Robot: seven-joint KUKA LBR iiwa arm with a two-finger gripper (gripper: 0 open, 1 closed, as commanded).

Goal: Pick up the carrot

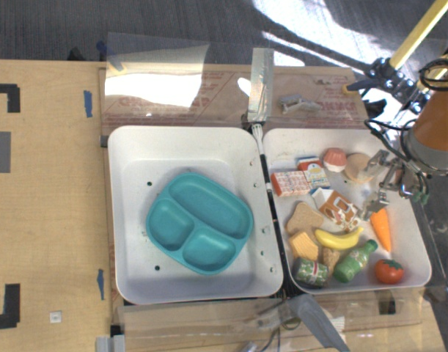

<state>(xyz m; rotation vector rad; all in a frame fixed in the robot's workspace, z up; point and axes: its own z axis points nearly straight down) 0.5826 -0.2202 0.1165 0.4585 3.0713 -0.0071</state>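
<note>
No writing is legible: the print on the small red and white boxes (291, 182) is too blurred to read.

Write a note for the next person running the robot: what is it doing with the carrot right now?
Gripper: over the right bin, just above the carrot's top end; whether it grips is unclear.
Carrot: lying in the right bin near its right wall, beside the banana and above the tomato.
Done: the arm has reached the carrot.
Left: grasp it and lift it out.
</note>
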